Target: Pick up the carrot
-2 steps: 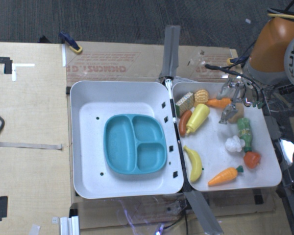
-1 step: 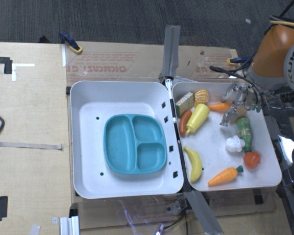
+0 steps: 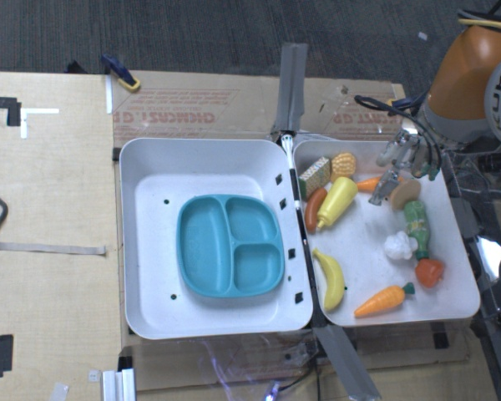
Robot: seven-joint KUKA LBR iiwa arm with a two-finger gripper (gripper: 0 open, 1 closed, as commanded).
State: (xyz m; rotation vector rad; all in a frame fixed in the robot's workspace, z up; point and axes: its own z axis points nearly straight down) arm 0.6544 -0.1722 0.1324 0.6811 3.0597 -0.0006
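Note:
The carrot (image 3: 381, 301), orange with a green stub, lies near the front edge of the right bin (image 3: 363, 245), pointing left. My gripper (image 3: 384, 192) hangs over the back right part of that bin, well behind the carrot. It sits beside a small orange piece (image 3: 368, 185) and a brown potato-like lump (image 3: 407, 192). The gripper's silver body (image 3: 401, 153) comes down from the orange-banded wrist (image 3: 468, 73) at the upper right. Nothing is visibly held.
The right bin also holds corn (image 3: 344, 164), a cracker block (image 3: 315, 172), a yellow bottle (image 3: 336, 200), a red pepper (image 3: 315, 208), a banana (image 3: 331, 279), a green bottle (image 3: 417, 228), a white lump (image 3: 397, 246) and a red fruit (image 3: 429, 271). The left bin (image 3: 150, 190) carries a blue divided plate (image 3: 231, 246).

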